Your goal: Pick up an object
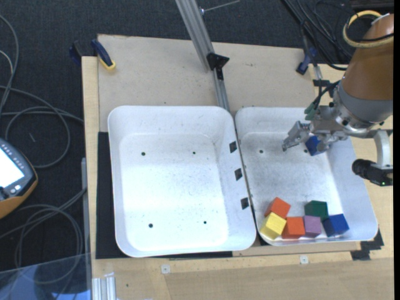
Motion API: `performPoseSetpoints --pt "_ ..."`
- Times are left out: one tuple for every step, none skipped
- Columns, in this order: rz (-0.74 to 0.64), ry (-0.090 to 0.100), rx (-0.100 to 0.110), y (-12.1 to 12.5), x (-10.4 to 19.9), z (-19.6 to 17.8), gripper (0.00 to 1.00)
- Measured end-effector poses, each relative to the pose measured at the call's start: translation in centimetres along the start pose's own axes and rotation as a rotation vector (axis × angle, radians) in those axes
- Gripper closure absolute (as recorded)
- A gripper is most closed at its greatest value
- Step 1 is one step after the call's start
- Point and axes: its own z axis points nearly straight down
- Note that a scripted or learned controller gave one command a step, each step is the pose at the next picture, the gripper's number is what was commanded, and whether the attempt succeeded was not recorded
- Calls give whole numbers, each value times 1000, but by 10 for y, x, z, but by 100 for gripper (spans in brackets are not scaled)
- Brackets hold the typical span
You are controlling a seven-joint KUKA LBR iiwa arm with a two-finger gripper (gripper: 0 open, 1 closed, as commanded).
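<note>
Overhead, gripper (304,140) mid right bin (350,186), blocks (304,219) along near wall

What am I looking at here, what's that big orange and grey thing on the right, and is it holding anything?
One fixed camera looks down at a slant on a wooden bench bearing two shallow white bins. The orange and grey thing is a robot arm reaching in from the right. Its gripper hangs over the right bin, with something blue at its tip; whether it is gripped is unclear. Small blocks lie clustered at that bin's near edge: yellow, two orange, purple, green, blue. The left bin sits beside it.
</note>
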Motion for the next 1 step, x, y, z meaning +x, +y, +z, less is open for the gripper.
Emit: performPoseSetpoints --pt "1 3 12 -66 19 67 0"
